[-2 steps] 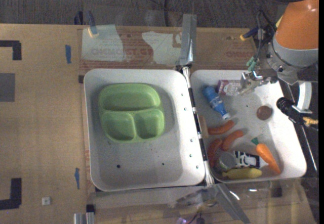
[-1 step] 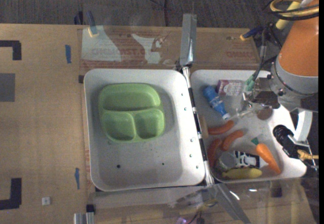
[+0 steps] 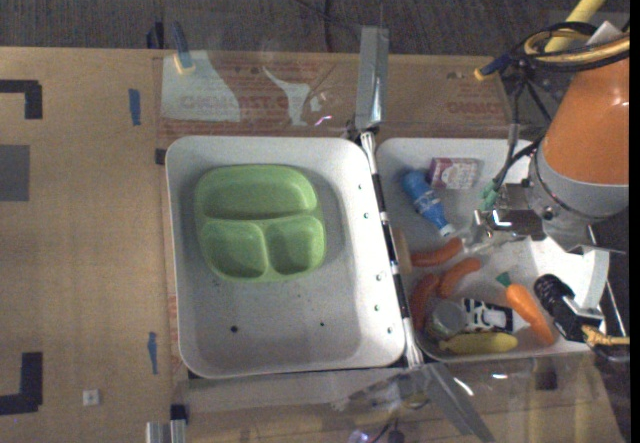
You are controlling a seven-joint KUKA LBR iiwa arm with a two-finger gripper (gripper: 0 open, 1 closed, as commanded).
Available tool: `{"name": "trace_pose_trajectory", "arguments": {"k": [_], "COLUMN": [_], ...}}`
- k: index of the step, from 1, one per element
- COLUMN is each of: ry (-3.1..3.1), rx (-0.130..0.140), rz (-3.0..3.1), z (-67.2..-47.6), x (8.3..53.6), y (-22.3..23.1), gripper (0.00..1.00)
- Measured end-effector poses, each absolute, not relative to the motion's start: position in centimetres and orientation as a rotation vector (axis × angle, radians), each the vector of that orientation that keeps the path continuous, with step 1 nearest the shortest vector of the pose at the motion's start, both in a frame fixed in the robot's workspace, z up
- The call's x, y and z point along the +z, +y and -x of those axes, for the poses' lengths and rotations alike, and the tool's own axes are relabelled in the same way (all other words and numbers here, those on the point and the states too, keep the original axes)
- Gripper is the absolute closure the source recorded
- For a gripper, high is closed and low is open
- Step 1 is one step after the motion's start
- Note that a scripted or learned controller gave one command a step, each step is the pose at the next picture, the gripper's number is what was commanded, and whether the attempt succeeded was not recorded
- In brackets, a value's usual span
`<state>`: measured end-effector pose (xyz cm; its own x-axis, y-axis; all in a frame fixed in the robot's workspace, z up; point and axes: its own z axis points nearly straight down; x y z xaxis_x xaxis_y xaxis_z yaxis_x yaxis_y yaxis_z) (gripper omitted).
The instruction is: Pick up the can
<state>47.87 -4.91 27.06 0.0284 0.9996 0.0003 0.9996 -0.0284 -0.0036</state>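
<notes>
The small silver metal can (image 3: 447, 316) stands at the six o'clock edge of the right shallow white bin (image 3: 520, 151), touching a yellow banana (image 3: 480, 342) and beside red sausages (image 3: 440, 253). The claw (image 3: 500, 223) hovers toward twelve o'clock from it, apart; its grip state cannot be told. A green divided plastic plate (image 3: 260, 221) lies in the left white bin (image 3: 200, 331).

We list: green tray (image 3: 260, 221) in left bin (image 3: 190, 261); at its 3 o'clock, bottle (image 3: 428, 201), sausages (image 3: 447, 266), carrot (image 3: 528, 313), banana (image 3: 480, 342).

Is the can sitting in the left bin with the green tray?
No, the can lies in the right bin near its front edge, while the green tray sits in the left bin.
</notes>
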Motion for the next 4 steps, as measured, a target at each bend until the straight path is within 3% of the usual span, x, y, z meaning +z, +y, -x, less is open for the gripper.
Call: {"name": "trace_pose_trajectory", "arguments": {"k": [1,2,3,4], "ry": [-2.032,-2.032,-1.527,-1.383], "rx": [-0.001,-0.001,0.001,0.007], "rz": [2.397,2.398,2.746,2.818], "z": [-50.1,-50.1,-49.4,-47.9], "x": [27.2,28.1,32.7,29.3], "y": [2.7,2.7,1.2,4.3], "gripper": [1.0,1.0,1.0,1.0]}}
